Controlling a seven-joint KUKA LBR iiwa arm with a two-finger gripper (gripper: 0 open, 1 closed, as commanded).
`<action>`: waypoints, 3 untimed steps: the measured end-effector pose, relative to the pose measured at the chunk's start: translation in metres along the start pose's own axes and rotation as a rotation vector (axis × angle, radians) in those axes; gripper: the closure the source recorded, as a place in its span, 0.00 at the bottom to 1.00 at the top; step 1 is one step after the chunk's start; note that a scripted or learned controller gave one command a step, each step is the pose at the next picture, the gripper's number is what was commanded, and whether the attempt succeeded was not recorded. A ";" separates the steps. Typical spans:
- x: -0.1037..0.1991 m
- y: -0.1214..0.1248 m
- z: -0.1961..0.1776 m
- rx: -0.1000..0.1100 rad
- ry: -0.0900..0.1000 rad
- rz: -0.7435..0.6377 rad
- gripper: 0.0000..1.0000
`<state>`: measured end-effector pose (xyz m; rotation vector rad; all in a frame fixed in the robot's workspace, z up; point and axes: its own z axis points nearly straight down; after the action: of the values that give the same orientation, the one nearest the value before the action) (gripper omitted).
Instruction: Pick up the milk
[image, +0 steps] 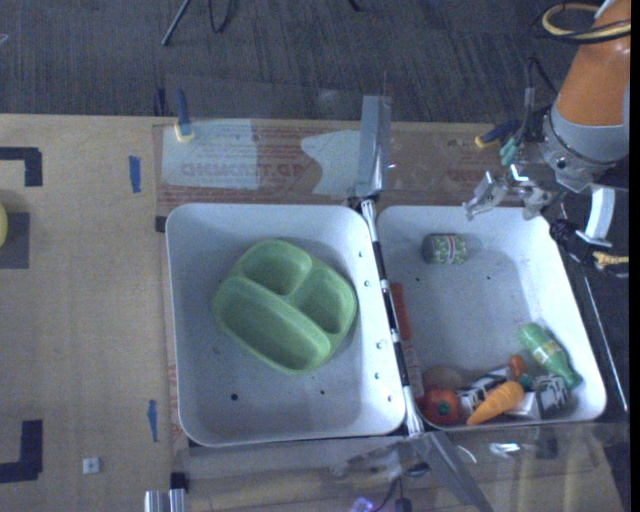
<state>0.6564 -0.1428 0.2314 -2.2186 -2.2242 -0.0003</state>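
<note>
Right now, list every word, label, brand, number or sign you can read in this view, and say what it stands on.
None can be read with confidence.
Taped sheet behind the left bin: a row of faint letters, too blurred to read.
Milk carton in the right bin: black and white print, too small to read.
Can: banded label, unreadable.
Green bottle: label, unreadable.

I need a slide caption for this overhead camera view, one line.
Gripper hovers above the right bin's far edge; the milk carton lies among toy food at its near edge; a green tray fills the left bin.

Wooden bench (80, 330) bears two white bins (190, 330), side by side.
</note>
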 end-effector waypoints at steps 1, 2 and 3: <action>0.045 -0.055 0.125 0.000 0.000 -0.062 0.00; 0.042 -0.054 0.113 -0.005 -0.001 -0.057 1.00; 0.094 -0.131 0.047 0.002 0.001 -0.192 1.00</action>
<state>0.5248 -0.0495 0.1847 -1.9934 -2.4253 0.0003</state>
